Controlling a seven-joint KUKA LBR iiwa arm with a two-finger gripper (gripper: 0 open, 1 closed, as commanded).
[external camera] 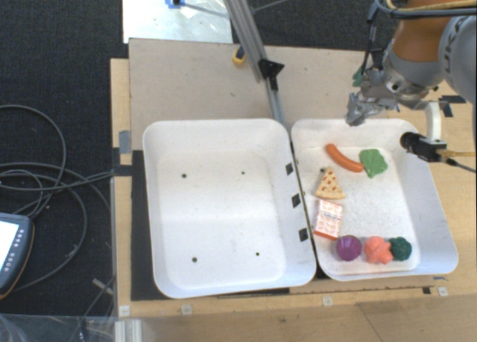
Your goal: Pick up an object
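Two white bins sit side by side, the left bin (216, 206) and the right bin (428, 206). In the right one I count seven toy foods: one sausage (344, 158), one green leaf (373, 162), one pizza slice (329, 184), one pink wafer (328, 219), one purple piece (348, 247), one orange piece (378, 250), one dark green broccoli (400, 248).

The gripper (359, 112) hung over the far rim of the right bin (432, 217). In that bin lay a sausage (343, 158), a green leaf (373, 162), a pizza slice (329, 184), a wafer (328, 220), and purple (348, 247), orange (378, 250) and dark green (400, 248) pieces. The left bin (223, 206) sat just beside it.
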